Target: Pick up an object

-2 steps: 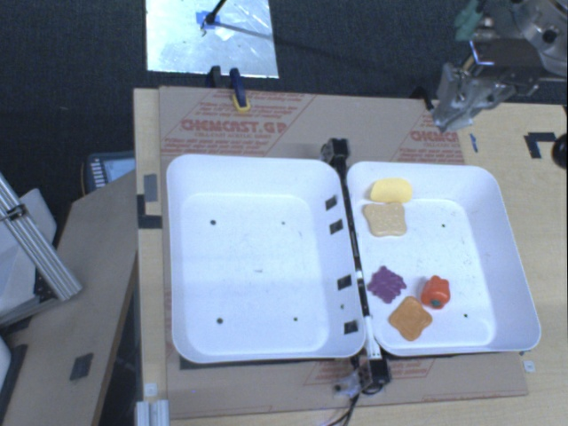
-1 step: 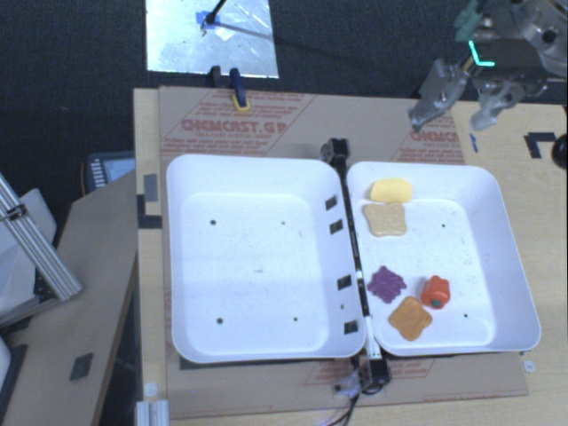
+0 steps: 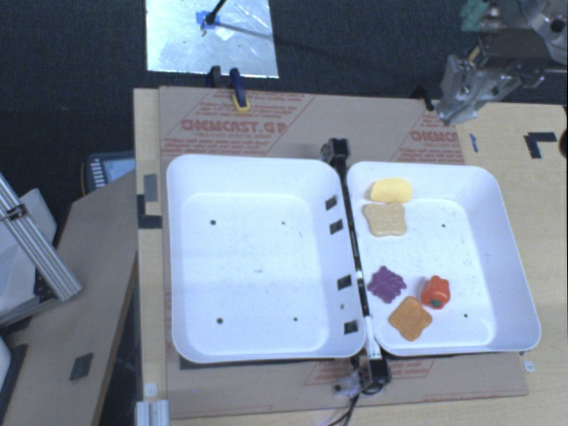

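Five toys [image 3: 391, 284], long axes varied

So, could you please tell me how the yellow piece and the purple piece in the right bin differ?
The yellow piece is smooth and rounded; the purple piece has a jagged, lobed outline. The yellow piece lies at the right bin's far edge, touching the beige piece; the purple one lies nearer the front, apart from its neighbours. Both lie close to the divider.

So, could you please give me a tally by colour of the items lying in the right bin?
Yellow: 1, the yellow piece
Tan: 1, the tan piece
Purple: 1, the purple piece
Red-orange: 1, the red-orange piece
Orange: 1, the orange piece
Total: 5, all in the right bin
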### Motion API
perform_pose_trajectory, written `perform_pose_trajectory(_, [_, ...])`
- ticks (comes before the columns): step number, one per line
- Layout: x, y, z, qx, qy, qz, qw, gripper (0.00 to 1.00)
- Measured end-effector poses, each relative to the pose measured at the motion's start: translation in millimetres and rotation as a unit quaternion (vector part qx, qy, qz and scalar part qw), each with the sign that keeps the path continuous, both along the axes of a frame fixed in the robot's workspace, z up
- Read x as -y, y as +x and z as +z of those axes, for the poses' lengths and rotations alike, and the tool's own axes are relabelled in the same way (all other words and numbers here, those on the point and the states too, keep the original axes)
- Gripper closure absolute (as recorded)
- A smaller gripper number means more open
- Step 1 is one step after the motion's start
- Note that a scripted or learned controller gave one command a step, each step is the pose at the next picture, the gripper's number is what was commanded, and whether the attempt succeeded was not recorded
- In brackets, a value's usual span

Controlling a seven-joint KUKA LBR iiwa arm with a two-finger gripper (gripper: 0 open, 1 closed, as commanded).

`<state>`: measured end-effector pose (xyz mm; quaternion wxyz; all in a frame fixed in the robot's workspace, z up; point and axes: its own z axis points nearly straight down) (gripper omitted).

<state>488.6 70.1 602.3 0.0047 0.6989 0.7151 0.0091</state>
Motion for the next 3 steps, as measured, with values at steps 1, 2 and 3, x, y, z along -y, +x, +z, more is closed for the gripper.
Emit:
perform_pose_trajectory(1, [0, 0, 0, -0.001, -0.0001, 0.000, 1.0000, 0.00])
perform_pose_trajectory(2, [0, 0, 11, 0.001, 0.0004, 0.001, 1.0000, 1.00])
perform_pose_trajectory(3, [0, 0, 11, 0.001, 0.0003, 0.002, 1.0000, 0.00])
